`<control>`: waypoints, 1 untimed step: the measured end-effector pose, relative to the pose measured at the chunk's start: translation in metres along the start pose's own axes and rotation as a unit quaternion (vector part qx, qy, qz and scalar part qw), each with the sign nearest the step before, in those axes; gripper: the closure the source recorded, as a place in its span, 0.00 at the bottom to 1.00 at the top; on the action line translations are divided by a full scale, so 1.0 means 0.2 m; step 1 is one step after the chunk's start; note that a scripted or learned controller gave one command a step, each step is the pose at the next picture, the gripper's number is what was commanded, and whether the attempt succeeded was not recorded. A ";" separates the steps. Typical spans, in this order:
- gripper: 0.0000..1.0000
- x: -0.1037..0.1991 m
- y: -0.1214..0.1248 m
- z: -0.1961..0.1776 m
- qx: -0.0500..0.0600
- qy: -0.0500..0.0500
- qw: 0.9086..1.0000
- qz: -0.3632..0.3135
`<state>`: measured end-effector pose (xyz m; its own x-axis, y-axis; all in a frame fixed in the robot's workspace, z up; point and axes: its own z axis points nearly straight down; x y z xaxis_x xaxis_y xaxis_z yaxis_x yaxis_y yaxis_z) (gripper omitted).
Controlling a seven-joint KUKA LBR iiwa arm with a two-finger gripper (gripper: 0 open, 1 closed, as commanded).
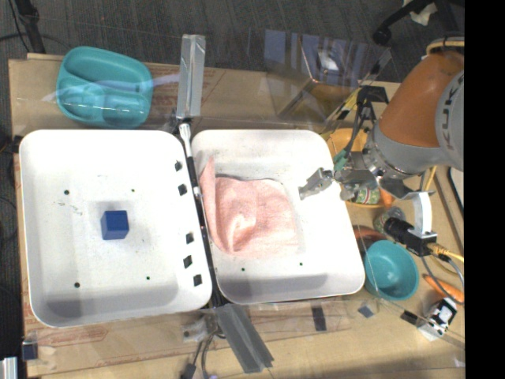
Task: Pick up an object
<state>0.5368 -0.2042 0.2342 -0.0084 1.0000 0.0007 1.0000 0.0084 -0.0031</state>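
A small blue cube [115, 224] sits in the left white bin [47, 156]. A crumpled pink cloth [245, 213] lies in the right white bin [331, 251], toward its left side. My gripper [317, 182] hovers over the right part of the right bin, just right of the cloth's upper edge and apart from it. Nothing shows between its fingers, and I cannot make out how far apart they stand.
A teal plastic container [104, 85] rests on the bench behind the left bin. A small teal bowl [391, 268] sits right of the right bin, among cables and small parts. A metal divider [191, 77] runs between the bins.
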 end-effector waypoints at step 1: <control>0.00 0.27 0.60 0.64 0.001 0.000 0.996 0.091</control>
<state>0.6563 -0.1497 0.1054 0.1723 0.9850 0.0009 0.9850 -0.1723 -0.0051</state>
